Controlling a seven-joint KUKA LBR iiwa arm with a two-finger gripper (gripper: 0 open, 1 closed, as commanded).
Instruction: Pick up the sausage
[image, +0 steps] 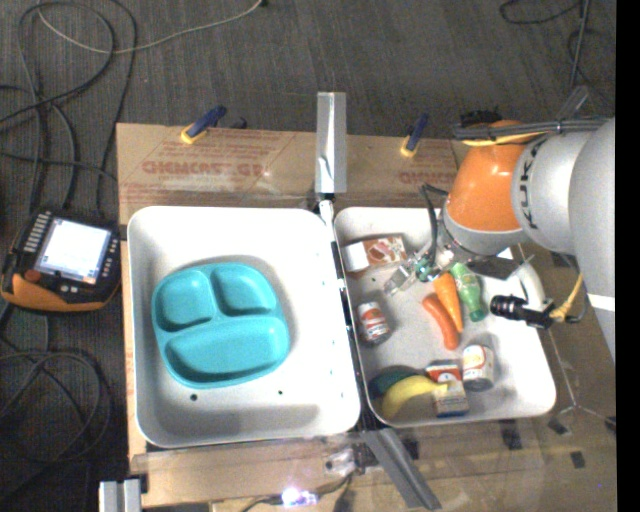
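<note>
Orange-red and curved, the sausage (440, 320) is lying in the right bin (545, 395), just beside a carrot (449, 298) and a green item (468, 290), near the bin's middle. It is resting on the bin floor, so the pick is not yet done. The hand (418, 268) is hanging low over the upper part of this bin, close above and to the left of the sausage's upper end, next to a packaged snack (375, 252); whether it is gripping anything is something I cannot tell from this slant. Judging by this, the arm is approaching or positioning: lining up over the sausage, closing on it and lifting are all remaining. Small cans (373, 322), a yellow fruit (402, 396) and a teal tray (222, 322) in the left bin (150, 400) are sitting apart from the work
</note>
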